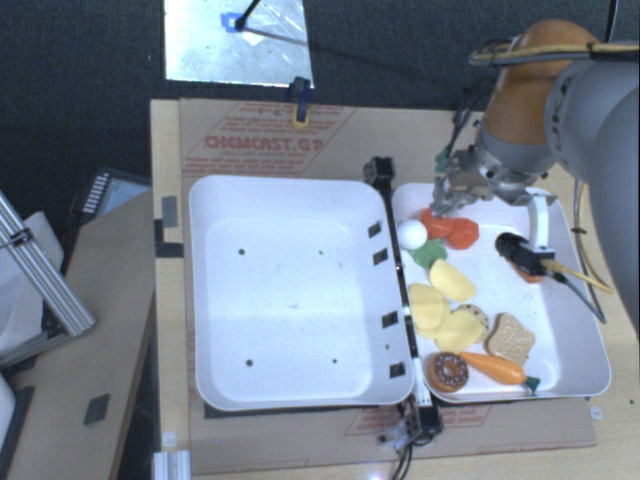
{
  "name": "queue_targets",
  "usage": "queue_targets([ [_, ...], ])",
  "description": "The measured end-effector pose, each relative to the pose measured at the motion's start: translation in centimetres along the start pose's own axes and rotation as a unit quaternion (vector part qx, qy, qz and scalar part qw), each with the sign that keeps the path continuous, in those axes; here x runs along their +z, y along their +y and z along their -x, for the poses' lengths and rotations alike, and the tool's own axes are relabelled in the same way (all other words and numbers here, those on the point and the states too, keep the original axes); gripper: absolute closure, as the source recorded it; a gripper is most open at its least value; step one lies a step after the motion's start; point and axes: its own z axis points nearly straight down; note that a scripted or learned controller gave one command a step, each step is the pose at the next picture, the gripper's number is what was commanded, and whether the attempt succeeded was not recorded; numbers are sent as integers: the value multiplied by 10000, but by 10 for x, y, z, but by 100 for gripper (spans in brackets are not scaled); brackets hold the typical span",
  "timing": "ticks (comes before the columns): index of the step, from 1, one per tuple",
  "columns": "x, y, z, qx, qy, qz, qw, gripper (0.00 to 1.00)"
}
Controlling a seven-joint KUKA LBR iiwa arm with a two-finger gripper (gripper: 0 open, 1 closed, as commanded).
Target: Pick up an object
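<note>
The right bin [578, 308] holds a heap of toy food. A red tomato-like piece [455, 231] lies at its back, with a white egg [412, 234] to its left and a green piece [430, 253] just in front. My gripper [447, 200] hangs right above the back edge of the red piece, close to it or touching; I cannot tell which. Nearer the front lie yellow pieces [452, 280], a bread slice [511, 337], a carrot [492, 368] and a chocolate donut [447, 370].
The left bin [290, 288] stands beside the right one, a black-clipped divider [393, 268] between them. The grey arm [590, 98] comes in from the upper right. A shiny metal sheet [238, 28] lies beyond the bench.
</note>
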Motion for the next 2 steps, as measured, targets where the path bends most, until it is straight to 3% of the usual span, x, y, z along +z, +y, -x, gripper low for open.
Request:
queue_targets([
  [1,-135,37,-63,-20,8,38,10000,100],
  [2,-172,34,-102,6,3,-35,10000,100],
])
